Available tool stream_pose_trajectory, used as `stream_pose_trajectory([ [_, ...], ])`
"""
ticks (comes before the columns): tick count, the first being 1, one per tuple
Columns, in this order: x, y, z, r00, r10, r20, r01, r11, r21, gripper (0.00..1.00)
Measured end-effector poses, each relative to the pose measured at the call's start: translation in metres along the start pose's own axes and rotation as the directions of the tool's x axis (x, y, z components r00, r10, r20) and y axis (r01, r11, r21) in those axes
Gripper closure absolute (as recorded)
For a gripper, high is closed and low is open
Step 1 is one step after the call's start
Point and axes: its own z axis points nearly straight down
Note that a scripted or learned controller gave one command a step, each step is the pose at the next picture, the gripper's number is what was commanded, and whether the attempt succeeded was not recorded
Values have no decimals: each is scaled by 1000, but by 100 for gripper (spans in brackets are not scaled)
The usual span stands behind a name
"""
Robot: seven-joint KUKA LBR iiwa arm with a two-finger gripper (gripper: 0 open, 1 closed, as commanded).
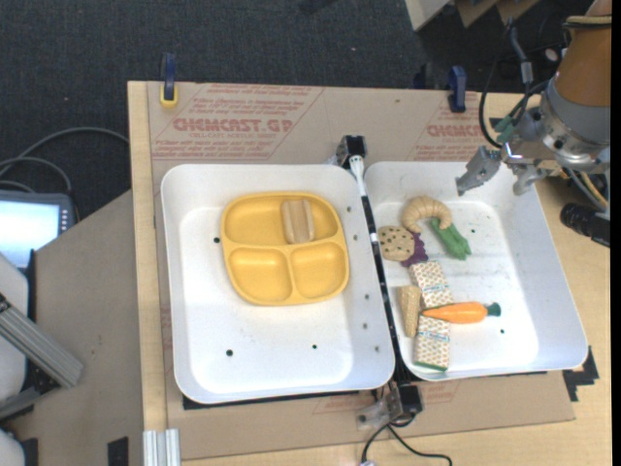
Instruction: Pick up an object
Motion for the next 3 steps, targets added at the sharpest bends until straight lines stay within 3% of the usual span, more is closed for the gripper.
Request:
stream_pose_trajectory([
  [1,14,20,179,1000,0,-2,0,1000,-1,0],
  [2,12,20,163,1000,1,1,-1,1000,-5,100],
  [3,84,-8,69,1000,-7,-1,7,1000,-8,100],
])
